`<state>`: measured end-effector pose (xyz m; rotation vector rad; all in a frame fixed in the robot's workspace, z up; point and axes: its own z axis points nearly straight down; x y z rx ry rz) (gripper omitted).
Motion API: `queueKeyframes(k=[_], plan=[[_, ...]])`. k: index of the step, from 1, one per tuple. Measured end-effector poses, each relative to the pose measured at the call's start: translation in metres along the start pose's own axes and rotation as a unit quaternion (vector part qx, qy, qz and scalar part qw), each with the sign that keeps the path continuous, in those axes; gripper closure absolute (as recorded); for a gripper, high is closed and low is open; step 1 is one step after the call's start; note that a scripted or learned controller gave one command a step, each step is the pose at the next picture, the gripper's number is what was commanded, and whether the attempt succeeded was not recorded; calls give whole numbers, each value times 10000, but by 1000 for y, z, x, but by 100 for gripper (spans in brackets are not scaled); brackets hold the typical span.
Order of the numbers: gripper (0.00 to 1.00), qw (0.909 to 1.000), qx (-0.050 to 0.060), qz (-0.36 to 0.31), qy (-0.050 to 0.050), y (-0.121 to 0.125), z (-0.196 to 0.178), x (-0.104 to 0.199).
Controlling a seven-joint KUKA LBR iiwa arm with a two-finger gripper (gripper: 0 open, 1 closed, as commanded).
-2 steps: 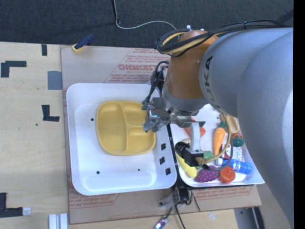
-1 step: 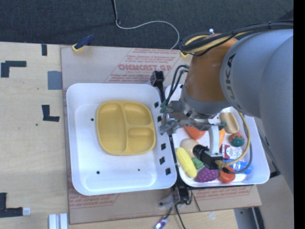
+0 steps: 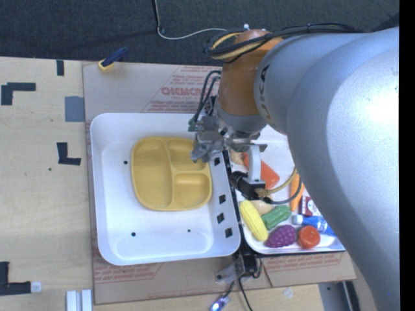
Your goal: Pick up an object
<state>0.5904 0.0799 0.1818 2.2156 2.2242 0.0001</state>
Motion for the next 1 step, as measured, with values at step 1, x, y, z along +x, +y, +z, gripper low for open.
queueKeyframes(k=[1], plan=[[100,10000,-42,6,14,7,-110,-3]])
